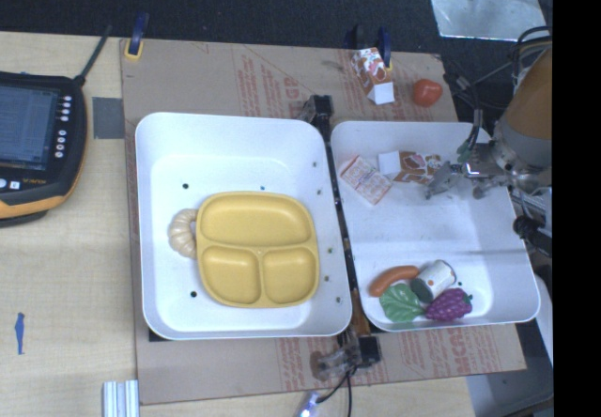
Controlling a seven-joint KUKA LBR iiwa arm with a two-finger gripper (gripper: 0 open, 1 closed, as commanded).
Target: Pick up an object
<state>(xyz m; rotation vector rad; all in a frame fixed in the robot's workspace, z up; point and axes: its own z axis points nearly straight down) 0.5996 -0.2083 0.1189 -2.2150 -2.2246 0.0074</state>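
Observation:
My gripper (pixel 454 184) hangs over the upper part of the right bin (pixel 488 237), coming in from the right edge, open with nothing between its fingers. Just left of it lie a brown snack packet (pixel 416 164), a small white cube (pixel 389 162) and a pink-and-white packet (pixel 364 178). Along the bin's front lie an orange sausage (pixel 392 279), a small can (pixel 435 277), a green leaf (pixel 402 303) and purple grapes (pixel 450 305). The left bin (pixel 160 218) holds a yellow divided plate (pixel 255 247) with a beige ridged item (pixel 182 231) at its left side.
Outside the bins, on the cardboard behind the right one, stand a small carton (pixel 374 72) and a red tomato (pixel 427 92). A tablet pendant (pixel 33 143) lies at the far left. Cable clips sit at the gap between the bins.

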